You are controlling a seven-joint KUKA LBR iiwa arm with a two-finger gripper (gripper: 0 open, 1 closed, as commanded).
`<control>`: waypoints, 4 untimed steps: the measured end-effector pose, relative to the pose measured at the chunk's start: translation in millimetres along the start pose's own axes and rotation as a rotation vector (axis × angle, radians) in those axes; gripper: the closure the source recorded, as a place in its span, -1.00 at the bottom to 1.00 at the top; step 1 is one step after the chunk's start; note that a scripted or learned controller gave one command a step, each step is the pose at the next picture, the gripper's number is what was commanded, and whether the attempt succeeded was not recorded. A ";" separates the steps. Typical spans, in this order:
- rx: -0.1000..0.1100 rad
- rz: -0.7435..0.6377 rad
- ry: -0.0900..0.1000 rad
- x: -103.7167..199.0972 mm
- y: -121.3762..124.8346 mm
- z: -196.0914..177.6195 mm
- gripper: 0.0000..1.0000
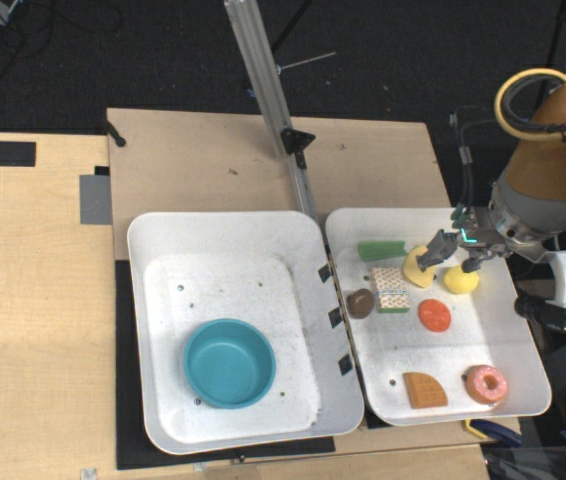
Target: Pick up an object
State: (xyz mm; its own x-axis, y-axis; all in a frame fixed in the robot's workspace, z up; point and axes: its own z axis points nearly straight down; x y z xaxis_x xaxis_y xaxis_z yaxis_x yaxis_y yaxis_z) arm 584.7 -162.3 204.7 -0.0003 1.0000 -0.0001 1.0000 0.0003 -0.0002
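Observation:
My gripper (pixel 458 253) hangs over the upper right part of the right bin (pixel 523 353), open, with bare bin floor showing between its fingers. A yellow piece (pixel 419 269) lies just under the left finger (pixel 439 249), and a second yellow piece (pixel 461 282) sits below the right finger (pixel 476 259). Neither is between the fingers. Also in this bin are a green block (pixel 380 251), a patterned block (pixel 392 290), a brown ball (pixel 360 303), a red ball (pixel 435 315), an orange wedge (pixel 424 390) and a pink donut (pixel 485 383).
The left bin (pixel 163 248) holds a blue bowl (pixel 228 362) near its front. A slanted metal rail (pixel 268 78) runs from the back down to the divide between the bins. The arm's orange band (pixel 543 163) stands at the right.

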 end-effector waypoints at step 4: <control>-0.006 -0.001 0.000 0.4 2.4 110.4 -1.00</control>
State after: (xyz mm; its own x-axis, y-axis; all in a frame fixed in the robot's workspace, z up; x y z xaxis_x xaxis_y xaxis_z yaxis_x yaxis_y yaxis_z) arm 587.0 -161.9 94.2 -0.0010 1.0000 -0.0004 1.0000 0.0010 0.0054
